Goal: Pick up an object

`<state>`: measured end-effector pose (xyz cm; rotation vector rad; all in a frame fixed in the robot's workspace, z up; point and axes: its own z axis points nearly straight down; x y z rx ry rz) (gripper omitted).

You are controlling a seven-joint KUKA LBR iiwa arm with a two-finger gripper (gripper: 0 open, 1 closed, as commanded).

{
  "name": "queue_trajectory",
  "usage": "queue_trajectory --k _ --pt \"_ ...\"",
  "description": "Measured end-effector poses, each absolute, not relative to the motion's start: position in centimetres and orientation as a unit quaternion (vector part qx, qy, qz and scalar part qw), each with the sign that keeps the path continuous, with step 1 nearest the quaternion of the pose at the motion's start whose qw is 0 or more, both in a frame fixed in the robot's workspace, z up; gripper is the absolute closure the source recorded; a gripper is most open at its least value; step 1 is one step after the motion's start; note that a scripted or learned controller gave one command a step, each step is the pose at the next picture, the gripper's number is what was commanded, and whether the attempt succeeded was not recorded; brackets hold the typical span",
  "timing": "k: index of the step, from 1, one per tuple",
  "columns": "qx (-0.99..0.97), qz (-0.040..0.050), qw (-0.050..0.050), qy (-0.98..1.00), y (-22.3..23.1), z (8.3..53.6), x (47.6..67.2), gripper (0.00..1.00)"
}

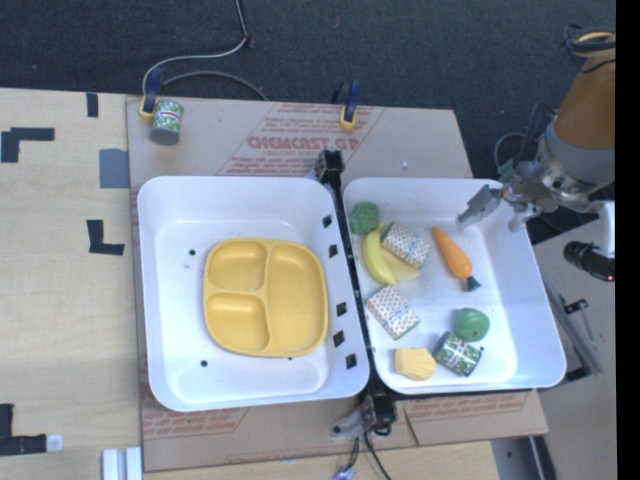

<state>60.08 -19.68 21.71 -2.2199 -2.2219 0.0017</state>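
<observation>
You could see nothing was picked yet. The right bin [520, 298] held every item, the carrot [452, 254] nearest the gripper [490, 208], which hovered over the bin's upper right corner, fingers spread and empty.

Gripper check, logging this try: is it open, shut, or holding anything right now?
Gripper: open, nothing between its fingers; it sits at the right bin's upper right corner, up and right of the carrot.
</observation>
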Motion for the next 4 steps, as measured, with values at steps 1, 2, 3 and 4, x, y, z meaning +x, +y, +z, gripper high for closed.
queue_trajectory --k 1,2,3,4 --pt "-0.707 -0.0031 -0.006 -0.707 -17.2 10.0 61.2 0.00" --pt "-0.707 -0.0006 -0.002 -0.707 -16.1 8.7 54.8 0.00" --pt "-0.706 -0.0014 -0.002 -0.708 -19.6 8.7 56.8 0.00" --pt "-0.707 -0.0006 -0.003 -0.708 -17.9 8.7 57.3 0.00"
